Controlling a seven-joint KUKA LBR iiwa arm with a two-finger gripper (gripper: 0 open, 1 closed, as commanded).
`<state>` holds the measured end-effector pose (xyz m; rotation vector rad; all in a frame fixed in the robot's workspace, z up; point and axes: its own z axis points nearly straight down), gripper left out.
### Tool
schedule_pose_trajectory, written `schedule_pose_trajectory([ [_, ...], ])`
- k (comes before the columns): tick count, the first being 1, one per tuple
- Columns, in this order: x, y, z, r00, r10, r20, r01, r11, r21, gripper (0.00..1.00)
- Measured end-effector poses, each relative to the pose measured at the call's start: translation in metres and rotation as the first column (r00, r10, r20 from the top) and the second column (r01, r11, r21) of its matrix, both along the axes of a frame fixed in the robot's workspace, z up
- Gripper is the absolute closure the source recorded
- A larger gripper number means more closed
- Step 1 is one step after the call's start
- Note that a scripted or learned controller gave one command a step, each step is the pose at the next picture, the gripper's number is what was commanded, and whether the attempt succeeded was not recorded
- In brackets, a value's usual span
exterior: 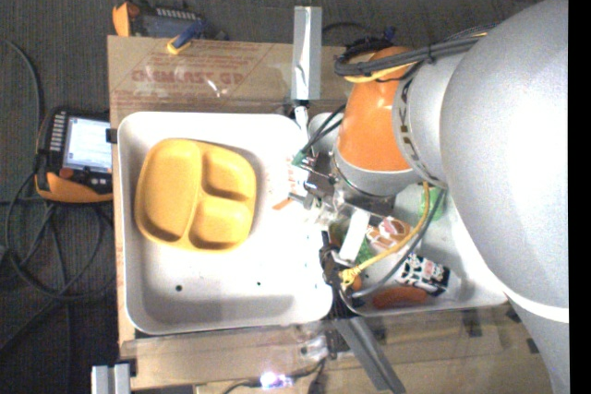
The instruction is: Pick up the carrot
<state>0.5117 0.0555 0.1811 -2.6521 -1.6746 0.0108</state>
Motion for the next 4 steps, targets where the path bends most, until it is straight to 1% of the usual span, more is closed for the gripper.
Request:
schedule_pose_trajectory([
  [1,0.000,0.000,0.000,1.000,0.000,0.000,0.000,1.000,0.000,0.00],
  [2,0.000,0.001,0.007,1.000,0.002,-0.006,-0.002,1.000,0.001,1.00],
  [3,-0.029,0.059,0.005,0.964,-0.264,0.000,0.264,0.964,-0.003,1.00],
  [4,-0.030,0.099,-0.015,0.838,-0.546,0.003,0.546,0.838,-0.009,1.00],
])
